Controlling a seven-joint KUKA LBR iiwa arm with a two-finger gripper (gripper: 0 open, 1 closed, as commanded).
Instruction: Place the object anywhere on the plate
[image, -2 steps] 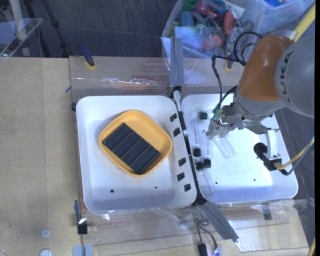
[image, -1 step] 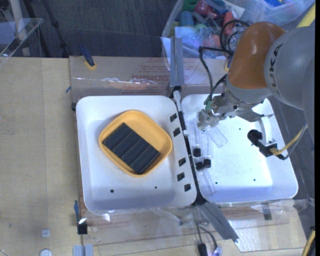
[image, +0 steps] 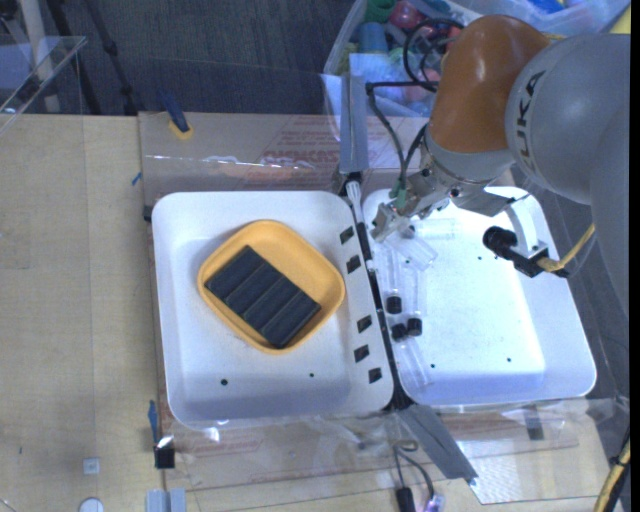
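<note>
I see the gripper (image: 403, 310) hanging low over the right bin (image: 520, 340), close to that bin's left wall and just beside the divider between the two bins. Its clear fingers (image: 394, 300) point down toward the bin floor, dark pads at their tips, and they stand a little apart with nothing between them that I can make out. Above them the wrist runs up to the orange band (image: 480, 80) and the grey arm (image: 580, 100), which comes in from the right.

The dark ribbed object (image: 263, 293) is well apart from the gripper, across the divider in the left bin (image: 200, 380). It lies flat on the yellow plate (image: 225, 262), roughly in the plate's middle, set at a slant to the bin's edges. The plate sits near the centre of the left bin.
</note>
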